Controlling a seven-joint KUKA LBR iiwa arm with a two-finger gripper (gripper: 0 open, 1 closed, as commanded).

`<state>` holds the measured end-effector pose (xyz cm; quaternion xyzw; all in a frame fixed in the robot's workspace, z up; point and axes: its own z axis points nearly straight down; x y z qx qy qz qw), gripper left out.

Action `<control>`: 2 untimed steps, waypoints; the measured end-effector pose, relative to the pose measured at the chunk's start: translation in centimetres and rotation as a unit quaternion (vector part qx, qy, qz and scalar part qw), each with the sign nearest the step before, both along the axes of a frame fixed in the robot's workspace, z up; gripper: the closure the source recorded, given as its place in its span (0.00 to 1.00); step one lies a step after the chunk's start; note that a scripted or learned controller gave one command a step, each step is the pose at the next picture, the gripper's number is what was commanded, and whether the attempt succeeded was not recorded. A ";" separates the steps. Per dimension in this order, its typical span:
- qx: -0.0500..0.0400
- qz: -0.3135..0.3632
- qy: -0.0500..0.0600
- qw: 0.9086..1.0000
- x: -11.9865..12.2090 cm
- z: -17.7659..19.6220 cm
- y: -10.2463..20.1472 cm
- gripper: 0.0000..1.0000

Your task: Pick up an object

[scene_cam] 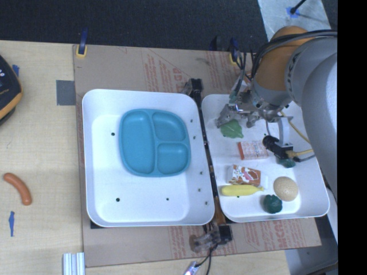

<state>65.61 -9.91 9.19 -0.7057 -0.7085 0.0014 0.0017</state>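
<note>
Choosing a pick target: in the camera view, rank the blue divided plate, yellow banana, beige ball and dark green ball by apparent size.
1. blue divided plate, by far the largest.
2. yellow banana, long and thin.
3. beige ball.
4. dark green ball, a little smaller than the beige one.
Banana versus beige ball is close: longer, but slimmer.

Both white bins look like smooth, slightly glossy plastic, as does the blue divided plate. Under them lies matt brown cardboard on a pale wood-grain bench.
</note>
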 end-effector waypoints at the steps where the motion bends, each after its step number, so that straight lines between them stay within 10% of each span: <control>1: 0.000 -0.001 -0.001 1.000 0.0 0.0 -0.8 0.00; 2: 0.000 0.000 0.000 1.000 0.0 0.0 0.5 0.00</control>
